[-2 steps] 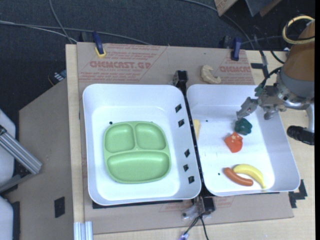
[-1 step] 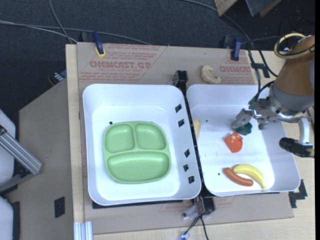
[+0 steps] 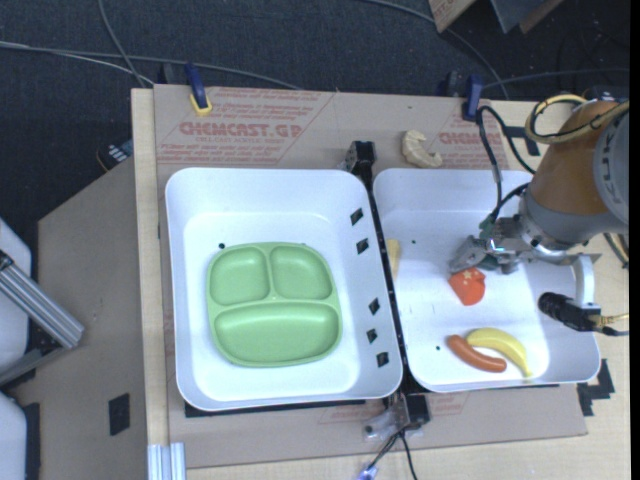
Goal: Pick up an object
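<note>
hand low in the right bin, right over the red object

nearest: banana & sausage side by side at front of right bin. behind them red object, hand just above, touching or not can't tell. green tray in left bin.

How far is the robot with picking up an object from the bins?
Done: the gripper has reached the right bin and is just above the orange-red object. In hand: nothing visibly. Left: grasping and lifting; the banana and sausage lie untouched.
</note>
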`<act>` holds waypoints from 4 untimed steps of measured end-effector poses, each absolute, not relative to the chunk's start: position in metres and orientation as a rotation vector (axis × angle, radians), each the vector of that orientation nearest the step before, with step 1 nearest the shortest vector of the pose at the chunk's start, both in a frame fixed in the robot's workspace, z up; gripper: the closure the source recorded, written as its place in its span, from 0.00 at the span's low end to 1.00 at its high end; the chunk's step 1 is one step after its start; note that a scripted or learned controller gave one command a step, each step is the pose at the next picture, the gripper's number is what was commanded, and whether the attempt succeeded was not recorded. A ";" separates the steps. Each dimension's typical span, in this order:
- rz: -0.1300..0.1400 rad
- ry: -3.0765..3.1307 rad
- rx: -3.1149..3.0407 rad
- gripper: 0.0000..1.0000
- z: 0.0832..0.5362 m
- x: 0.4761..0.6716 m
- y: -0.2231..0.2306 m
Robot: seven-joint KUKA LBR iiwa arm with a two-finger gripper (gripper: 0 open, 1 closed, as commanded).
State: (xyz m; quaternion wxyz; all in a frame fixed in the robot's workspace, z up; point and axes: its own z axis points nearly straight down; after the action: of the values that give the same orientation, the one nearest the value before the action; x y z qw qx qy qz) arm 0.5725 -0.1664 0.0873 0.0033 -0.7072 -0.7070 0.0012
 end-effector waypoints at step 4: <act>-0.006 -2.228 -2.224 1.00 0.264 0.598 -0.165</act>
State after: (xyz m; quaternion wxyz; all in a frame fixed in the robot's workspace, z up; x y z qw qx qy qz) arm 0.5983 -0.1646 0.2645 -0.0031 -0.7065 -0.7077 -0.0019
